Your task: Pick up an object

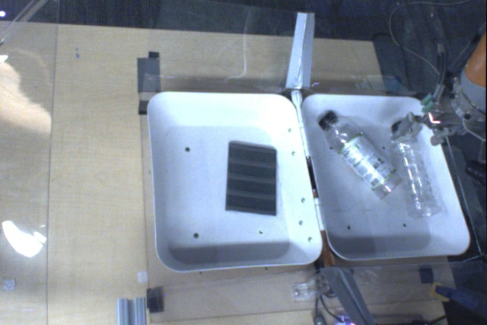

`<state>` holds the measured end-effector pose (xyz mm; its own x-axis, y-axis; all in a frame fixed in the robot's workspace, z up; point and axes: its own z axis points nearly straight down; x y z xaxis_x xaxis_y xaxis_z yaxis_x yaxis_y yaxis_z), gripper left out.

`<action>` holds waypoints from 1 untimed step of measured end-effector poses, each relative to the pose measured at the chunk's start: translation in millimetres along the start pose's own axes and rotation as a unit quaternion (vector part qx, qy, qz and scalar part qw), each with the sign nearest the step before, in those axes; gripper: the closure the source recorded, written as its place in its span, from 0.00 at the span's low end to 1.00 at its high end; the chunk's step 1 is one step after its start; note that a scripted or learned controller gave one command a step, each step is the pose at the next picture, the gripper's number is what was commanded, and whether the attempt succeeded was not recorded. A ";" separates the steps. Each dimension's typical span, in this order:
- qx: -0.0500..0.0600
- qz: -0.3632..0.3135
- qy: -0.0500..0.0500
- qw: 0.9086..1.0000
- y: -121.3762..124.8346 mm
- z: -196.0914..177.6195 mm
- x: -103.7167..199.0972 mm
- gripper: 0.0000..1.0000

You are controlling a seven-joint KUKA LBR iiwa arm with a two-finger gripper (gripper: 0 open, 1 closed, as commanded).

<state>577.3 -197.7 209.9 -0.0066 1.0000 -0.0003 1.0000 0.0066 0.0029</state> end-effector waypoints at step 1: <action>-0.007 -0.037 -0.001 0.999 -27.9 108.6 52.1 0.00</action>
<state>549.4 -145.8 101.1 -0.0804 0.9968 -0.0029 0.9966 0.0804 0.0172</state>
